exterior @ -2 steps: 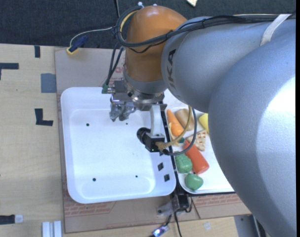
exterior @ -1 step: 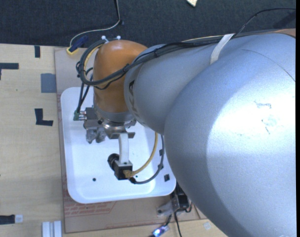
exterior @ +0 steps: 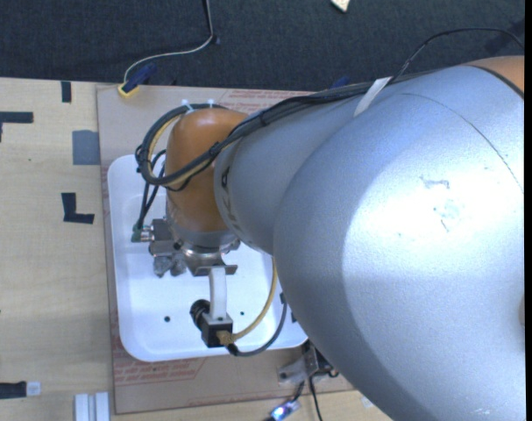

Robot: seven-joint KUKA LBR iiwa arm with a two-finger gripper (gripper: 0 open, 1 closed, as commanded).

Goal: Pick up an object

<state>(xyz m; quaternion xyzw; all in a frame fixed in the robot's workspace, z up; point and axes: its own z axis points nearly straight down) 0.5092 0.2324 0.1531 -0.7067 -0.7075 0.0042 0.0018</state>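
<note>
grey arm [exterior: 406, 235] poises gripper [exterior: 171, 266] over white bin [exterior: 130, 261]; reddish print [exterior: 156, 371] below unreadable.

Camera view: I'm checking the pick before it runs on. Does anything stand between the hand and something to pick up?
Nothing visible does. The hand hangs over the white bin, with bare floor showing around it. The arm covers the rest of the bin, so what lies beneath cannot be told.

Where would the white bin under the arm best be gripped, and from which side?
Probably the white bin by its raised rim on the view's left, from above: that lip is thin, exposed and clear of the arm, which covers the right side.
</note>
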